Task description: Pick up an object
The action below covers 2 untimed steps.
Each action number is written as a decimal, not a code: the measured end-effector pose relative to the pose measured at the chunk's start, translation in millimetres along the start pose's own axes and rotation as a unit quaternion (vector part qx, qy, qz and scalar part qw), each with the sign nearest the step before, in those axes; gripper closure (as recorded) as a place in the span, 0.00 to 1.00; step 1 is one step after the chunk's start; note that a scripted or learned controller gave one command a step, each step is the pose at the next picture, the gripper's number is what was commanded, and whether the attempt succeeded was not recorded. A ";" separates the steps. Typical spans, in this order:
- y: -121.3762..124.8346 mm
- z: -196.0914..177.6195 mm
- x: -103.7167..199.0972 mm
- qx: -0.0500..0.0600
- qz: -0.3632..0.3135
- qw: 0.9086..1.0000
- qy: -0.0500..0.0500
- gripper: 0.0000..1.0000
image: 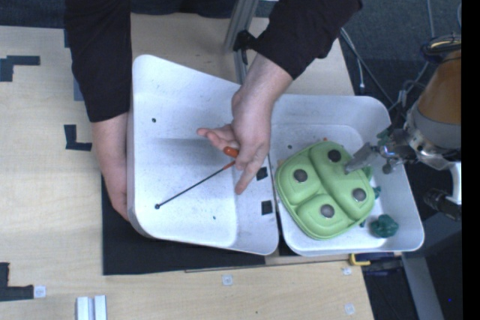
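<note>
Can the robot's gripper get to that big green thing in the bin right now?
Probably yes. The gripper sits right at the green lumpy object's upper right edge in the right bin, with nothing between them. The person's hand is over the left bin, out of its way.

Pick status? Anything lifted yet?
Nothing looks picked. The green moulded tray and a small teal object lie in the right bin. The gripper sits over the tray's edge; no object shows between its fingers. A person's hand is in the tilted left bin. The whole pick remains.
</note>
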<state>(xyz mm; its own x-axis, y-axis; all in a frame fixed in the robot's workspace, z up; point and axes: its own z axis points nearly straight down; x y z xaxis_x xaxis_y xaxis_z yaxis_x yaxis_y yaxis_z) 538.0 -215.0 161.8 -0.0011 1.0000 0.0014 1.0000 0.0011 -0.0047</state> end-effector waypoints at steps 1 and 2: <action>-1.0 37.9 3.0 -0.005 0.000 1.000 -0.001 0.00; 0.6 25.1 2.9 -0.008 -0.001 1.000 -0.002 1.00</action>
<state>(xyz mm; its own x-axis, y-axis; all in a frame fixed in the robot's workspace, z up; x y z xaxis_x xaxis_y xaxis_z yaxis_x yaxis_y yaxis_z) 538.5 -212.1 136.8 -0.0024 1.0000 -0.0022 0.9999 0.0024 0.0109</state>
